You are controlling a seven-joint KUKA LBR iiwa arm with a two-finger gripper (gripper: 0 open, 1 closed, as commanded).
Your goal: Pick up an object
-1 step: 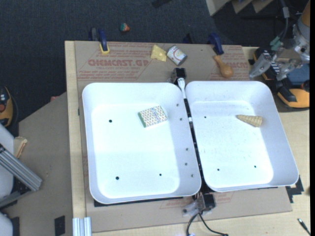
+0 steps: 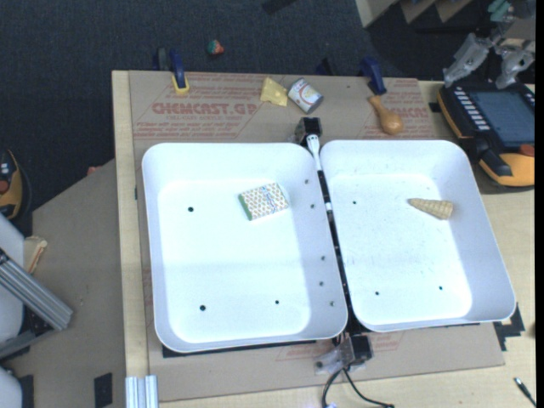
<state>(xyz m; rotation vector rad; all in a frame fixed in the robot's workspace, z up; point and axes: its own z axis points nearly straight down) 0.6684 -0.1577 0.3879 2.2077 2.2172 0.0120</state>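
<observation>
Small patterned block (image 2: 264, 201) toward left bin's (image 2: 170, 253) far edge, judged light and stiff, best pinched across short sides; cone (image 2: 430, 206) in right bin (image 2: 476, 253); pincer state indeterminable.

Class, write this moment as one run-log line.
left bin: patterned block | right bin: cone | pick: not yet done

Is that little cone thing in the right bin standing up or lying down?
Lying down. The cone rests flat on the right bin floor, its pointed end toward the bin's left.
</observation>
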